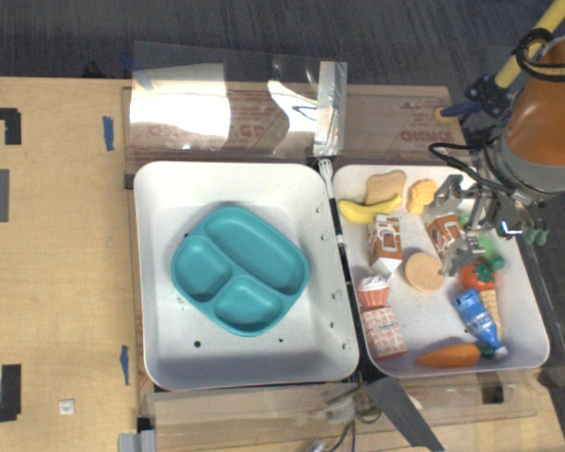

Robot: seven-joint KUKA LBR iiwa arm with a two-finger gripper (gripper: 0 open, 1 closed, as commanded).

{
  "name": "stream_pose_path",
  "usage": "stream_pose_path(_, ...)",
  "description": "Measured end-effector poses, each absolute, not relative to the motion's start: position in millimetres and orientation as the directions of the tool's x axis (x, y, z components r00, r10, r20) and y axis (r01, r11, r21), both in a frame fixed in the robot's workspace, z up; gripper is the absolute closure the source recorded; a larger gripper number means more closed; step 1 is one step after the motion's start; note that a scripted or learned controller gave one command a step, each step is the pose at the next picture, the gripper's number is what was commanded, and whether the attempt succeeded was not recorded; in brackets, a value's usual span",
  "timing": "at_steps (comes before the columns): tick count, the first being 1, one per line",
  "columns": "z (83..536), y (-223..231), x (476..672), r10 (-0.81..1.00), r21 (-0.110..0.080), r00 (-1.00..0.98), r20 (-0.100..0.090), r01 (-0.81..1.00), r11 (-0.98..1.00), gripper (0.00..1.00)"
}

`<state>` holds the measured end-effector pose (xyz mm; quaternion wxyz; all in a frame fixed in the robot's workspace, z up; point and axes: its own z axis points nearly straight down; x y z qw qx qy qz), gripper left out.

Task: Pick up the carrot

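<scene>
The carrot (449, 355) is orange and lies flat along the front wall of the right bin (532, 342), its tip pointing left. My gripper (457, 222) hangs over the right middle of that bin, well behind the carrot and apart from it. A small brown-orange carton (442, 231) sits right under the gripper's metal parts. The orange-banded wrist (543, 125) reaches in from the upper right.
The right bin is crowded: a banana (358, 212), a bread slice (386, 185), a round biscuit (424, 272), small cartons (384, 331), a blue bottle (478, 319) touching the carrot's right end, and a red fruit (476, 274). A teal divided plate (240, 268) lies in the left bin (160, 196).
</scene>
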<state>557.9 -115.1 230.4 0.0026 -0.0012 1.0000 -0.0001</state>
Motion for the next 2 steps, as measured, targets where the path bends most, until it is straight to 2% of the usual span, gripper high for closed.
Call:
stream_pose_path(1, 201, -152, 664.5, -0.064, 0.000, -0.998, -0.004, -0.064, 0.998, 0.00)
stream_pose_path(2, 141, -178, 577.6, -0.136, 0.001, -0.991, 0.000, -0.136, 0.991, 0.00)
